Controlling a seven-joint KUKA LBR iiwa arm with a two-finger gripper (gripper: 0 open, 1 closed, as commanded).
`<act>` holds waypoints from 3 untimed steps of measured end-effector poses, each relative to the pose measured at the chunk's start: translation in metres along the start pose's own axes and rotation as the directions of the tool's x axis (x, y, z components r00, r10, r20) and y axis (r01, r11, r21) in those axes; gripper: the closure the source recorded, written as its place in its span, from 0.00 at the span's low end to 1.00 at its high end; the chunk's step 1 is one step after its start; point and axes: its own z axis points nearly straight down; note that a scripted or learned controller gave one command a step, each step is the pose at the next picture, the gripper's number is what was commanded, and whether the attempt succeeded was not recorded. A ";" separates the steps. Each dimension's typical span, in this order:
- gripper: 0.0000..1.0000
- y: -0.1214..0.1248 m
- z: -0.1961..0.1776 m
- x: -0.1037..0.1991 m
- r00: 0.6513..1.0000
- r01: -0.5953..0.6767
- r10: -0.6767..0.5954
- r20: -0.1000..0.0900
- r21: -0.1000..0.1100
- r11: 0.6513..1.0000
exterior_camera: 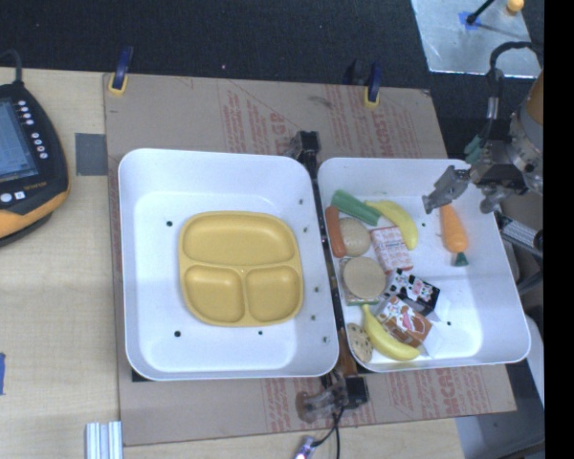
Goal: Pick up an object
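Note:
My gripper (464, 197) hangs over the far right part of the right bin (488, 295); its two grey fingers are spread apart and open, with nothing between them. An orange carrot (453, 229) lies just in front of the fingers, on the bin floor. To the left are a yellow banana (399, 221), a green cucumber (355, 207), a sausage (335, 232), a pink packet (390, 250) and a round bun (364, 278). A second banana (388, 338) and a snack packet (406, 321) lie at the bin's near edge.
The left bin (148, 285) holds a yellow divided tray (241, 266). A teach pendant (14, 161) lies on the bench at far left. Blue clamps (372, 82) hold the cardboard at the back. The right bin's near right corner is bare white floor.

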 end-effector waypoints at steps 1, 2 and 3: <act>0.00 0.066 0.100 0.000 1.000 0.002 -0.002 0.001 0.003 1.000; 0.00 0.024 0.196 -0.020 1.000 -0.001 0.001 0.000 -0.006 1.000; 0.00 0.079 0.193 0.021 1.000 0.000 0.000 0.006 -0.005 1.000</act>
